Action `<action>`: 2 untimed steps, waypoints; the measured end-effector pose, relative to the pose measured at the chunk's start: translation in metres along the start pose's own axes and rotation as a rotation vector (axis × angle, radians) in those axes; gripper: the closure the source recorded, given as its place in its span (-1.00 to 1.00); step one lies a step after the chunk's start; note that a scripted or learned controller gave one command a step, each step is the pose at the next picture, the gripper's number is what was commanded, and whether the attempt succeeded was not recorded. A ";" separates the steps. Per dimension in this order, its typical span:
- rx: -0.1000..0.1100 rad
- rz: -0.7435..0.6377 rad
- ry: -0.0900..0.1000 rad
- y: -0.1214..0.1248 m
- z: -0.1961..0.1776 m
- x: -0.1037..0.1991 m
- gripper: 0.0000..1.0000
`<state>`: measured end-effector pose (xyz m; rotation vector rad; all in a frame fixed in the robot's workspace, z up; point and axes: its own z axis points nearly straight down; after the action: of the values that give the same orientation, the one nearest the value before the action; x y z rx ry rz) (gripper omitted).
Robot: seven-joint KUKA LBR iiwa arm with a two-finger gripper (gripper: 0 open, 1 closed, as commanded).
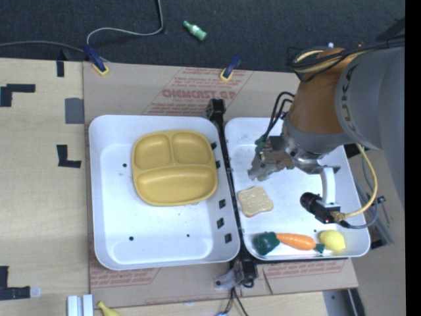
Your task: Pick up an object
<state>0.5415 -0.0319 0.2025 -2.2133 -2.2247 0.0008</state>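
Two white bins sit side by side on the counter, their inner rims meeting along a black divider strip. The left bin carries a yellow sectioned plate in its upper half, close to the divider side; the lower half and the left margin of that bin are bare floor. In the right bin the arm comes in from the right and covers most of the upper right part, so that bin's far rim and right wall are largely hidden. The tool hangs over the upper left area of the right bin, near the divider, with nothing seen between its fingers; whether they stand wide or narrow I cannot tell, since they are small and dark against the wrist. Just below the tool lies a toast slice, flat, apart from the tool and near the divider. Along the bottom rim lie a carrot with a green top at its left end, and a lemon just beside its right end. A black part on a yellow cable sits over the right side of the bin. Open floor lies between the toast and the carrot. A small green object lies on the dark ground beyond the counter, too small to make out.
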 end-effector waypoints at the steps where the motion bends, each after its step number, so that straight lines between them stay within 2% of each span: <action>1: 0.000 0.003 -0.001 0.038 0.019 0.044 1.00; 2: -0.001 0.003 -0.002 0.038 0.019 0.043 -1.00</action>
<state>0.5797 0.0116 0.1837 -2.2178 -2.2230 0.0024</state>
